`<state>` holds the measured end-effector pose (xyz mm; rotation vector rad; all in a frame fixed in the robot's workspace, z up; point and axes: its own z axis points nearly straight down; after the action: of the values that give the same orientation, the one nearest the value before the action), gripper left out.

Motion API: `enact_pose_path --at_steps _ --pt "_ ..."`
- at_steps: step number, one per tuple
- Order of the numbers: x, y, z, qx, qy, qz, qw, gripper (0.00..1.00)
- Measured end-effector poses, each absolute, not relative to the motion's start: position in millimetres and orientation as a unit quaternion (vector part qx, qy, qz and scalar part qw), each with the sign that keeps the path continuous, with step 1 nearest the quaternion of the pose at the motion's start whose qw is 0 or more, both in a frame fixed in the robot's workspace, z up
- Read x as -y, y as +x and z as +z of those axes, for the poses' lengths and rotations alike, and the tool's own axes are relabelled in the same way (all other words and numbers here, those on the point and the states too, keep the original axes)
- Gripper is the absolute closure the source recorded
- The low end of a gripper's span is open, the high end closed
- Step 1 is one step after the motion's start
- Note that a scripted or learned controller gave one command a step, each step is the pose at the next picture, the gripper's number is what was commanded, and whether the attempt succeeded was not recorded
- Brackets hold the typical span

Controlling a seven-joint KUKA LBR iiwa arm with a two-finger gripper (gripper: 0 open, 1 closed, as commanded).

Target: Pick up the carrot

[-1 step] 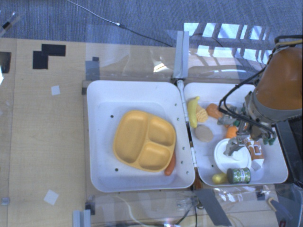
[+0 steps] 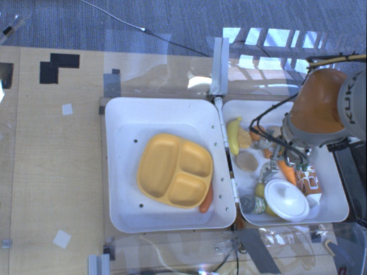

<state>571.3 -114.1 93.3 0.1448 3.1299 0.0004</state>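
Arm reaches in from the right; pincer [image 2: 281,160] sits low in the right bin [image 2: 338,211], right at the carrot [image 2: 287,172], which lies btwn the white bowl [image 2: 285,198] & an orange-white carton [image 2: 309,182]. Can't tell whether it's released or clenched. Banana [image 2: 233,135] along that bin's left wall. Left bin [image 2: 123,153] has a yellow divided plate [image 2: 175,169] w/ a 2nd orange veg [image 2: 206,199] at its lower right edge.

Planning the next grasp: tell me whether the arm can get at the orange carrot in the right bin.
Probably yes: the carrot lies bare on top, right by the gripper, though the white bowl and a carton crowd it.
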Motion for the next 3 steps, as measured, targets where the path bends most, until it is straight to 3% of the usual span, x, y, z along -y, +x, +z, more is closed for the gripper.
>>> enact_pose_path --at_steps 1,2,3 --pt "112 574.6 106 -0.999 0.043 -0.0001 0.009 1.0" --pt "71 559.0 249 -1.0 0.006 -0.0003 0.011 1.0" --pt "87 523.2 142 -1.0 0.003 0.0005 0.0 1.0"
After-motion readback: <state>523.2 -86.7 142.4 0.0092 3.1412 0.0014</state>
